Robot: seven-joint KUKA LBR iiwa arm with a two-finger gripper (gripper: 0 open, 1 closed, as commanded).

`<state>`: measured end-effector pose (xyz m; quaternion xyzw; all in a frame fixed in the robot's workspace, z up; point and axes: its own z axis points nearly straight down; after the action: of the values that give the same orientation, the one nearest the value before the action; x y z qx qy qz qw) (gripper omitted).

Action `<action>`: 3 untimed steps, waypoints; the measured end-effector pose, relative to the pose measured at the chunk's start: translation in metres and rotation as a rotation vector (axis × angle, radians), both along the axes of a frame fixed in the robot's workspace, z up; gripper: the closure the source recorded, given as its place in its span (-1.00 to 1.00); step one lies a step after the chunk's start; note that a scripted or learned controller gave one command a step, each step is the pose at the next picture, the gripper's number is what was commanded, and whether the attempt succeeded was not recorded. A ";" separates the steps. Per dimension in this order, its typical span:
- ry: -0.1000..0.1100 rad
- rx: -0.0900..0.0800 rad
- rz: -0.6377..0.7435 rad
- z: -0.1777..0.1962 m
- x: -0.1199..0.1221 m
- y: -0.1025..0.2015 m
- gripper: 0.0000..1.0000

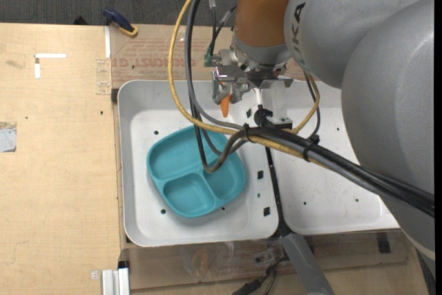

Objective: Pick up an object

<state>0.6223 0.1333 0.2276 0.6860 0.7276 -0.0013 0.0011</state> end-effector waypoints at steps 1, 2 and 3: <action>0.003 0.000 0.028 -0.108 0.036 -0.028 1.00; 0.009 0.001 0.088 -0.138 0.034 0.084 1.00; -0.001 0.001 0.179 -0.006 -0.013 0.014 1.00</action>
<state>0.6094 0.1469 0.2215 0.6182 0.7860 -0.0008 0.0011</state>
